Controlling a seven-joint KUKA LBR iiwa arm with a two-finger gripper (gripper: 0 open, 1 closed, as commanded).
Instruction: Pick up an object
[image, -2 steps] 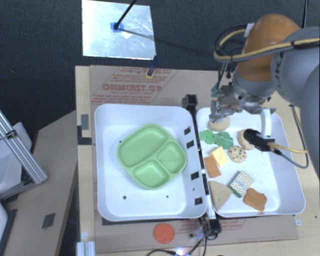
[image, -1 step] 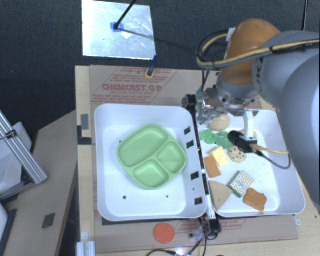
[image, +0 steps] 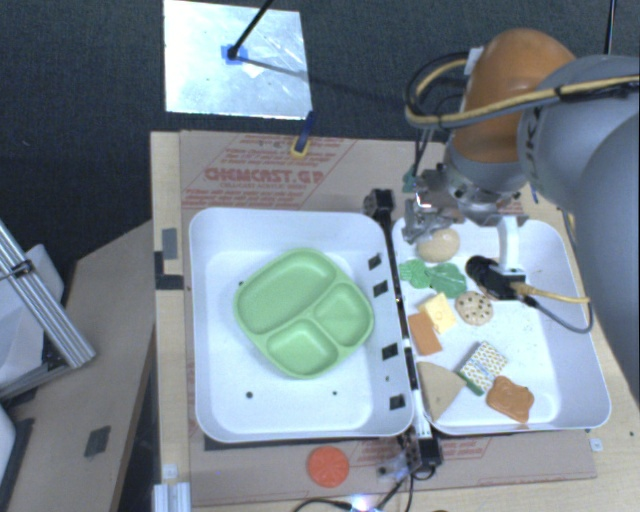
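Pale beige egg-shaped piece (image: 437, 243) sits directly under the claw (image: 432, 218), far end of the right bin (image: 570, 330). Whether the claw has closed on it: cannot tell. Green leafy pieces (image: 432, 274) just nearer than the claw, cracker (image: 474, 308) beyond those. Green divided plate (image: 303, 313) well to the left. Risk: rounded piece may squirt sideways if pinched off-centre.

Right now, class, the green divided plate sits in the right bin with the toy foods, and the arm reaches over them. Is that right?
One detail is wrong. The camera view shows the green divided plate alone in the left bin; the toy foods lie in the right bin, where the arm reaches.
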